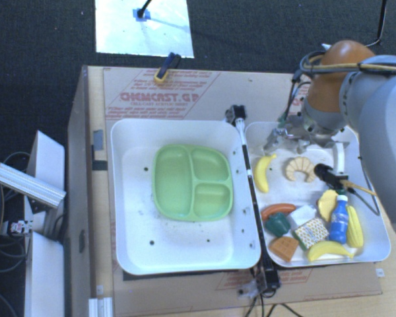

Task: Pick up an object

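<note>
Camera view: hand (297,135) above right bin's far end; finger state cannot tell. Beige plastic croissant (299,169) nearest: likely light, rigid, smooth. Grip across narrow middle.

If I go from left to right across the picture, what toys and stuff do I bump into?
Green divided plate → banana → croissant → blue bottle.
</note>
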Robot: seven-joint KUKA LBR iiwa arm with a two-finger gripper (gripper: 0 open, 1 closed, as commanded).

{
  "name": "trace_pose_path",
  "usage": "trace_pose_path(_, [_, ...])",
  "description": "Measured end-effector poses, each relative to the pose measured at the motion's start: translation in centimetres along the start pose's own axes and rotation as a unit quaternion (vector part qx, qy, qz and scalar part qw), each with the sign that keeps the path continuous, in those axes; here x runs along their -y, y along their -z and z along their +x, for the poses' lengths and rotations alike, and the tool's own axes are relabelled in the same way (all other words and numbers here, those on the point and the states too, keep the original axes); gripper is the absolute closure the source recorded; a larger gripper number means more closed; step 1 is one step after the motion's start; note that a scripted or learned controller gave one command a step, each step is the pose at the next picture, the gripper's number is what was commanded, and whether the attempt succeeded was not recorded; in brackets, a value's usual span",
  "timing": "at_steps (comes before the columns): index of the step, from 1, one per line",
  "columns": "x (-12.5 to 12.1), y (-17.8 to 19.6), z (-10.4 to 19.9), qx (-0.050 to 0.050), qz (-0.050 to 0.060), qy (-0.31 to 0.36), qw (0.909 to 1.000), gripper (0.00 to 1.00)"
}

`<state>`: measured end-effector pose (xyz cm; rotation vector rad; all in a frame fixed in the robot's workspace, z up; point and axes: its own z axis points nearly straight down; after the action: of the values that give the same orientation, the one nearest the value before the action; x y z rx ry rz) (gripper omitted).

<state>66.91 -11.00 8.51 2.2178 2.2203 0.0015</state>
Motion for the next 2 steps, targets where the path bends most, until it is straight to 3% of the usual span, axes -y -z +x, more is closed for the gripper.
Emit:
trace_pose_path(1, [0.0,0.0,2.7,-0.001,0.000,0.002,1.0000,0.00])
trace_pose_path(2, [-0.1,1.1,2.7,-0.001,-0.001,0.003,1.0000,1.00])
